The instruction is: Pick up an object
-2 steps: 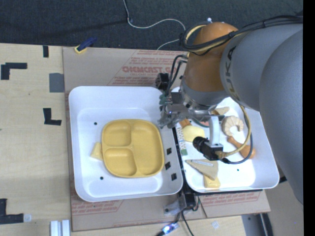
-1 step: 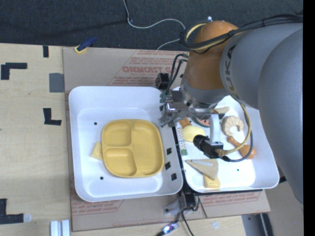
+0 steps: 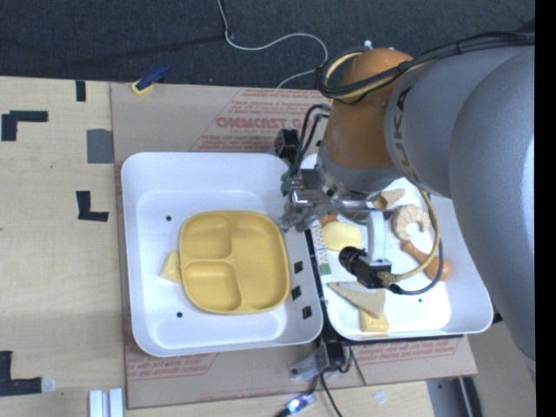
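Note:
My gripper [image 3: 314, 205] hangs under the grey and orange wrist [image 3: 369, 137], over the left part of the right bin [image 3: 469, 307]. The wrist hides most of it. Just below it in that bin lies a pale yellow rounded piece [image 3: 341, 234]. Further right are a tan ridged pastry-like piece [image 3: 410, 222] and an orange piece [image 3: 437, 269]. Near the bin's front lie a beige triangular slice [image 3: 360, 296] and a small yellow wedge [image 3: 374, 321]. The left bin [image 3: 148, 189] holds a yellow divided plate [image 3: 234, 261].
A small yellow wedge [image 3: 168, 268] pokes out from under the plate's left edge. The arm's bulk covers the right bin's back and right side. A black fitting with a cable [image 3: 363, 267] hangs over the right bin. Cardboard lies under both bins.

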`<state>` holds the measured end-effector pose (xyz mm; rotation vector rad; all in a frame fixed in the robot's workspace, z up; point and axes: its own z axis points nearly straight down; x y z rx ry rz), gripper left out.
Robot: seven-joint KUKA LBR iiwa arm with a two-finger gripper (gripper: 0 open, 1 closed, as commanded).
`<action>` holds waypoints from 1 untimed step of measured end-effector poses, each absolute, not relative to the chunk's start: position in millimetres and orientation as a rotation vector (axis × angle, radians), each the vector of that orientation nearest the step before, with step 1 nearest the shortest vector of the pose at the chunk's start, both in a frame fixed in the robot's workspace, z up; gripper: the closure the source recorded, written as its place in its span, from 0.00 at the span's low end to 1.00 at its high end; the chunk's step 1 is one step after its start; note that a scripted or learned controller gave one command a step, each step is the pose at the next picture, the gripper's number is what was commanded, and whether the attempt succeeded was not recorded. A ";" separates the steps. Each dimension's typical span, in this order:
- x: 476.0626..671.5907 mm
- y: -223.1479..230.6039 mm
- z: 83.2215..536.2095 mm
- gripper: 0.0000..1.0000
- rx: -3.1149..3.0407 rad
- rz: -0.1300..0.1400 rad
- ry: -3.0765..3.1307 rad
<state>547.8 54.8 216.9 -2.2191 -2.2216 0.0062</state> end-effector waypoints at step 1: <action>549.3 53.2 221.8 1.00 -2.218 0.003 -2.223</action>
